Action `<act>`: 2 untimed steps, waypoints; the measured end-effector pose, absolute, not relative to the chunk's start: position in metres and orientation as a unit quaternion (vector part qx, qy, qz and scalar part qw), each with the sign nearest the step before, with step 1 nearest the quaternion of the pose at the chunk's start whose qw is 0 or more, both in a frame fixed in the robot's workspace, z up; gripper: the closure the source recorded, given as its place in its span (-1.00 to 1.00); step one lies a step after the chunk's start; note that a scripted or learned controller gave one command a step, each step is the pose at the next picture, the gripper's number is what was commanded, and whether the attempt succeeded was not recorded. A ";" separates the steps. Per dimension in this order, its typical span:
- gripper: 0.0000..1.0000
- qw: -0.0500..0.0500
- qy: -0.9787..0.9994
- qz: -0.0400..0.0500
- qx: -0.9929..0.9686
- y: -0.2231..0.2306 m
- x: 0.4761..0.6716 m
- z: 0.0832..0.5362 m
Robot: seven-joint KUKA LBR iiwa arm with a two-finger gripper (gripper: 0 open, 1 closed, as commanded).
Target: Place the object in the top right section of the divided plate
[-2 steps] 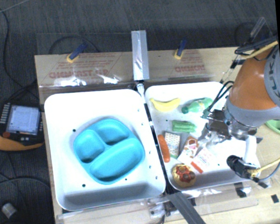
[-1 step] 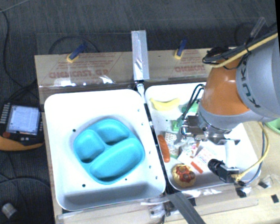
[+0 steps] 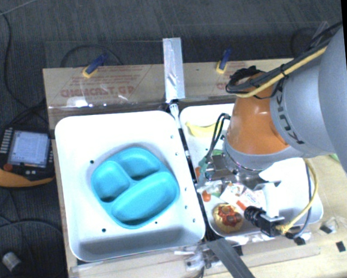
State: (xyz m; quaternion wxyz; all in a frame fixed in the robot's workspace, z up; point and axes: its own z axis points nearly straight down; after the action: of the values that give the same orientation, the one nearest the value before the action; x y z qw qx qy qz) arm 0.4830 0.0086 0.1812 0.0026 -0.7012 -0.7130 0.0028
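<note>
While the arm reaches down into the right bin, the gripper sits low among a small heap of objects; whether it is wide, narrow or holding anything cannot be told from this view, since the wrist covers it. Just beside it lie a round brown and red object, some small red and white pieces and a yellow item near the bin's far edge. Which 1 the task means is unclear. The blue divided plate, with 3 sections, rests tilted in the left bin, well apart from the gripper. The risk I see: the objects crowd together, so a grasp could catch 2 things or slip off the round one. The plate also sits askew, so a release could land in the wrong section or on a ridge.
</note>
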 end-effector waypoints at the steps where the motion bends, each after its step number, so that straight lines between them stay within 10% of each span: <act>1: 1.00 0.001 -0.687 0.003 -0.727 0.080 0.483 0.225; 2: 1.00 0.001 -0.661 0.004 -0.751 0.154 0.497 0.219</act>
State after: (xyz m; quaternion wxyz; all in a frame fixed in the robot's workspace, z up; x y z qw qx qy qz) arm 0.4974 0.1543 0.2191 0.0007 -0.7508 -0.6605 0.0038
